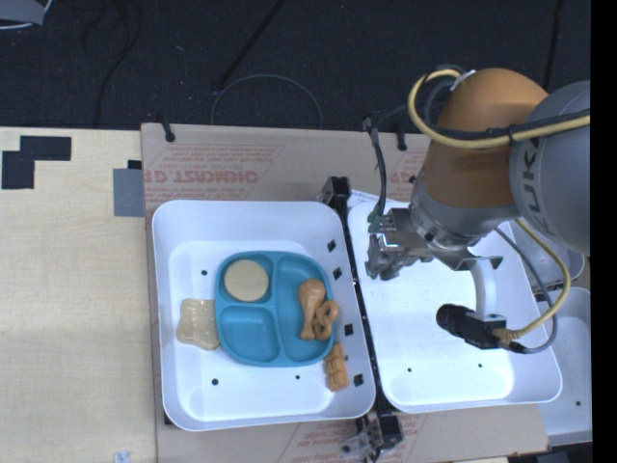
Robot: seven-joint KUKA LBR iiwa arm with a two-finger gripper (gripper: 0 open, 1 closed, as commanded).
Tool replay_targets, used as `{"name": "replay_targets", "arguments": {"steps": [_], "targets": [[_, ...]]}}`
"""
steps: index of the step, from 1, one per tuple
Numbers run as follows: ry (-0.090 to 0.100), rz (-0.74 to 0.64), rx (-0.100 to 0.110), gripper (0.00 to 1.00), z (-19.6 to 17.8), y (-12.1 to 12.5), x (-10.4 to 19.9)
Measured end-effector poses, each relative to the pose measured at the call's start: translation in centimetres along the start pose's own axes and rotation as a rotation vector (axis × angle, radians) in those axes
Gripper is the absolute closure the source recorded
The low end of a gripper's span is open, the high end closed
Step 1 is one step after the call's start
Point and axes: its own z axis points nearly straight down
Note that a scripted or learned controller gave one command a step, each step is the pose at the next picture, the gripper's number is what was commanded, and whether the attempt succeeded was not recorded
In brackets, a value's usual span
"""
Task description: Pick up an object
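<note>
My claw [384, 258] hangs over the right white plastic bin [463, 384]; can't tell its spread. Food sits in the left white bin [183, 394], so closing here likely grabs nothing.

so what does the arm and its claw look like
The arm is grey with a bulbous orange band above the wrist, looped by yellow cables. The claw is a small silver metal assembly, with a black cable running up from it.

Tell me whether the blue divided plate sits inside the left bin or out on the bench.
Inside. The blue divided plate lies flat on the floor of the left bin, with the bin's white walls around it on every side.
</note>
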Motion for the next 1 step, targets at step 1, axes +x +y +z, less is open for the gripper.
{"name": "replay_targets", "arguments": {"steps": [1], "targets": [[-0.001, 0.002, 0.000, 1.00, 1.08, -1.05, 4.91]]}}
